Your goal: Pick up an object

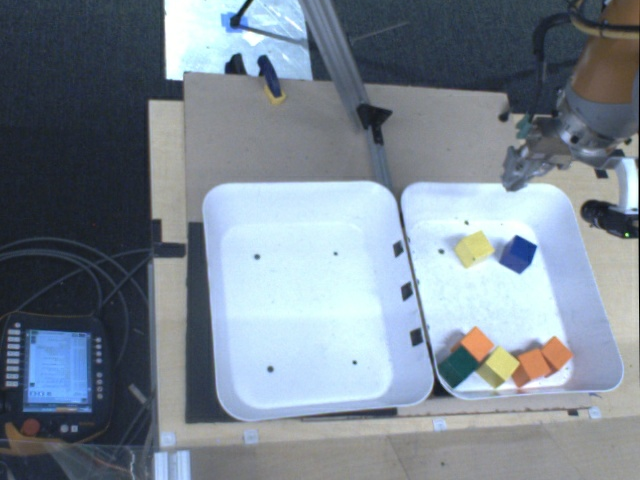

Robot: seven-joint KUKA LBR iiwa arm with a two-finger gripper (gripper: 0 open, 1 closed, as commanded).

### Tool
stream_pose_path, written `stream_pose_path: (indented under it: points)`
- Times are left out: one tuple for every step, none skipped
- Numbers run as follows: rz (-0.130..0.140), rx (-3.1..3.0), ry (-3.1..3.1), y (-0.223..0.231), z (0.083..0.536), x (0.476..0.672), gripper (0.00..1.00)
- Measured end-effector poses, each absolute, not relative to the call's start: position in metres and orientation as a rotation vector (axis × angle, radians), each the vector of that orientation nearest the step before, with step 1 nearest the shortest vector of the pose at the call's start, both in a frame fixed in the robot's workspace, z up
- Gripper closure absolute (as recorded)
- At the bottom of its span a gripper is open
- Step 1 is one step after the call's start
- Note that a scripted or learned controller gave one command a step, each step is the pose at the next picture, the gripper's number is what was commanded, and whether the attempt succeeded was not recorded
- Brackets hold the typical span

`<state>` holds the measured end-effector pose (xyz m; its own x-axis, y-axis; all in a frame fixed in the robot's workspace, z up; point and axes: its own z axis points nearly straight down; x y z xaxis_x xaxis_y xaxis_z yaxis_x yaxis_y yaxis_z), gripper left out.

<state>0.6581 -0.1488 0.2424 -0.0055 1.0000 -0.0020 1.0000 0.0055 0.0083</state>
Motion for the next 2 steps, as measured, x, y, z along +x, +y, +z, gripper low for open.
stream_pose_path:
  points:
    - [0.007, 2.210, 2.222, -0.149, 0.298, 0.660, 1.00]
    - [0.003, 2.211, 2.232, -0.098, 0.280, 0.656, 1.00]
